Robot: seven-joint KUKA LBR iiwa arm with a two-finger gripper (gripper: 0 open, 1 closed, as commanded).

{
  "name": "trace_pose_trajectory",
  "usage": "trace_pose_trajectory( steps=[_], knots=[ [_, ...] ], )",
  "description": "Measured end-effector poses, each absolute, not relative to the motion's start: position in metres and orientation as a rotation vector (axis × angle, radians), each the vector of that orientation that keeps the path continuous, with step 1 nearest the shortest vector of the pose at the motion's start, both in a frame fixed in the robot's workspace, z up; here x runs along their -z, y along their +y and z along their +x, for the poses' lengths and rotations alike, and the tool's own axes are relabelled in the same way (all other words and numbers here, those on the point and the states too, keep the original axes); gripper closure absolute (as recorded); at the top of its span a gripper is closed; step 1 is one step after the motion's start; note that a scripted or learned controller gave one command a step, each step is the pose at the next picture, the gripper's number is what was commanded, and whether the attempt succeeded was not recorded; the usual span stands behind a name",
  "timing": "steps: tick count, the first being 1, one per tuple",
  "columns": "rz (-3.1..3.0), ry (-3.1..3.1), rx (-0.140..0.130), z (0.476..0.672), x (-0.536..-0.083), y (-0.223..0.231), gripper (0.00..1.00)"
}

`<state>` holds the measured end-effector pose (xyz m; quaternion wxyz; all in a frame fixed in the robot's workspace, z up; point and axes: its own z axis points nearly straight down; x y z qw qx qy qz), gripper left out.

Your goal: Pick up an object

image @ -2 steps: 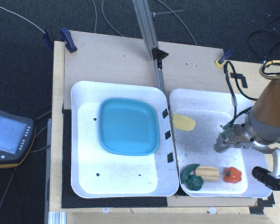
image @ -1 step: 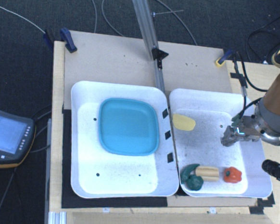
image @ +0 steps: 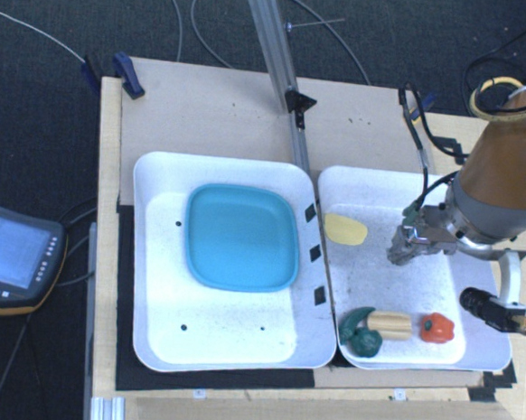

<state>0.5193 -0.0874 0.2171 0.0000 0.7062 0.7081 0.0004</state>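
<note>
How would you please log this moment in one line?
gripper: above right bin, nothing visibly held | yellow object: left of it | blue plate: left bin

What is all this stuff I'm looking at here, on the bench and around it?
Bins: two, white, side by side on the bench.
Plate: one, blue, in the left bin.
Yellow piece: one, right bin, top left.
Green item: one, right bin, bottom edge.
Tan block: one, next to the green item.
Red item: one, right of the tan block.
Handheld screen: one, grey, on the floor at left.
Cables: several, on the dark floor.
Arm: one, grey and orange, with gripper over the right bin.
</note>
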Motion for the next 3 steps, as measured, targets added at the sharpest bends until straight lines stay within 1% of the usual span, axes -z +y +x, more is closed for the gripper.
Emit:
trace_pose_trajectory(
  steps=[1, 3],
  knots=[
    [2.216, 2.226, -0.002, 0.535, -0.227, -0.038, 1.00],
    [2.217, 2.226, -0.002, 0.543, -0.248, 0.068, 1.00]
  ],
)
